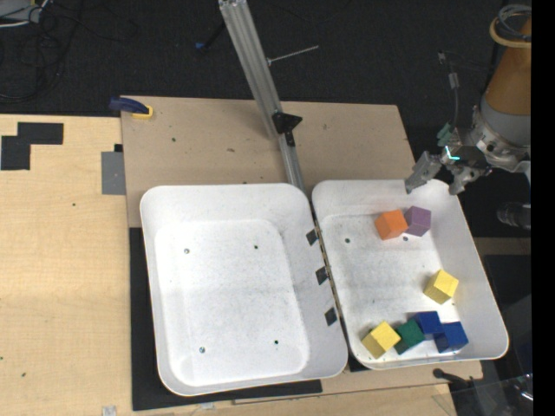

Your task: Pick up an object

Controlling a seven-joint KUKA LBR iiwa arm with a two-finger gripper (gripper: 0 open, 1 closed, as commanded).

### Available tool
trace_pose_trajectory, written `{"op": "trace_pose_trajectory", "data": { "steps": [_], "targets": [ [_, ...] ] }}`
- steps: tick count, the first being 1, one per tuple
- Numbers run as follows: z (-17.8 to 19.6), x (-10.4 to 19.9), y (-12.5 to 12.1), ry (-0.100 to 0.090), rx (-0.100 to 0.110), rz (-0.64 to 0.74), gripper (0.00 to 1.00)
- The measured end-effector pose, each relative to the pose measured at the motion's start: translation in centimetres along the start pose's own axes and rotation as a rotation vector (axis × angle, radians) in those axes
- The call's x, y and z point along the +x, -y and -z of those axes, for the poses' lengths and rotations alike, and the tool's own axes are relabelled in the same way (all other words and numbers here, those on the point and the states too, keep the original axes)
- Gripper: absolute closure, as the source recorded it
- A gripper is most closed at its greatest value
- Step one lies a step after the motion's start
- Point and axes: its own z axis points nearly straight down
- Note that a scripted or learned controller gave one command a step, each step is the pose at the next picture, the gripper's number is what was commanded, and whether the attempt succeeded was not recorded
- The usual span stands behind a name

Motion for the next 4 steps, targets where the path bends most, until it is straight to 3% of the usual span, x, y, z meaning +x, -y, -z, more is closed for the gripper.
{"op": "trace_pose_trajectory", "data": {
  "steps": [1,3,4],
  "targets": [
    [0.3,0.0,-0.1,0.002,-0.004,0.003,0.00],
    [-10.8,0.8,0.4,0.000,0.001,0.004,0.00],
    [-13.5,0.7,-0.1,0.006,-0.022,0.001,0.00]
  ]
}}
